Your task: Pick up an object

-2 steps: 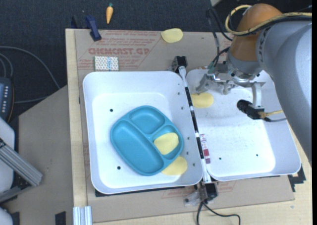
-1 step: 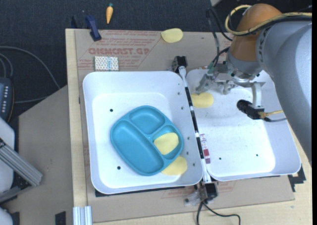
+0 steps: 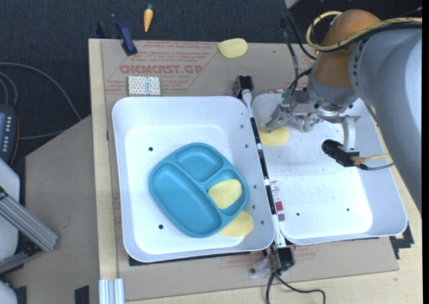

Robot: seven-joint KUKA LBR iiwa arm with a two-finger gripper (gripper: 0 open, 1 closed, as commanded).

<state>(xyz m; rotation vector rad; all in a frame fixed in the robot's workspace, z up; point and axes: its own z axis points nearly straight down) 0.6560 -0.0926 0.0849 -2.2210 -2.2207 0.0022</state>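
Camera view: hand [image 3: 281, 120] low in right bin's [image 3: 335, 229] far-left corner, above yellow piece [image 3: 275, 137].
We can't tell its opening; nothing visibly gripped, so the pick and lift remain.

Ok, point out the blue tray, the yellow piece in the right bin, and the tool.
blue tray [image 3: 184, 195]: camera view, large compartment.
yellow piece [image 3: 275, 137]: camera view, its middle.
tool [image 3: 285, 116]: camera view, between fingertips.

One fixed overhead camera looks down slantwise on both white bins [image 3: 134, 229].
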